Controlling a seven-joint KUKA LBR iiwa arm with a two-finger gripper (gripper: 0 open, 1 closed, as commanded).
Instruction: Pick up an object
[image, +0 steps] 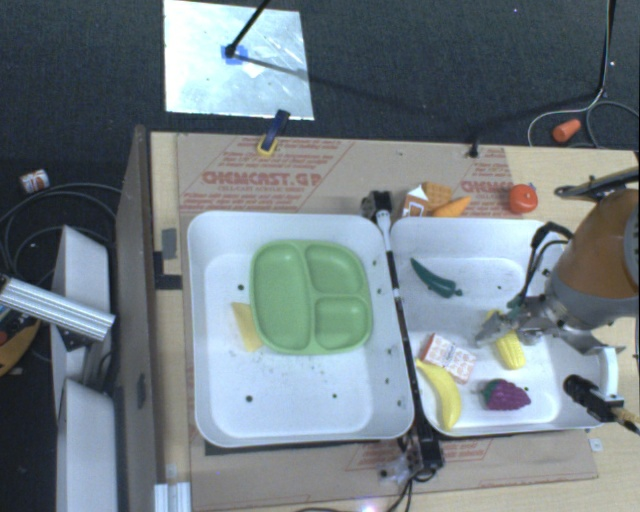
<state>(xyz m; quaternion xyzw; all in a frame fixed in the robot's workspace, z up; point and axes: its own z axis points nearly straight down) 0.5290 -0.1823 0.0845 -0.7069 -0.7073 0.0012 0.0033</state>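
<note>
Camera view: tool (503, 328) low in right bin (480, 238), right of centre frame, just above corn cob (510, 350); finger state impossible to tell. Could knock cob toward purple grapes (507, 396) or snag snack packet (447, 356) nearby

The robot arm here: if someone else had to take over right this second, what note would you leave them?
Gripper: low in the right bin, just above the yellow corn; whether its fingers are open or shut cannot be told, and nothing is seen held.
Right bin also holds a banana, purple grapes, a red-and-white packet and a dark green pepper.
Left bin: green divided plate, yellow piece beside it.
Done: nothing lifted yet.
Left: grasp one object, probably the corn, and raise it.
</note>
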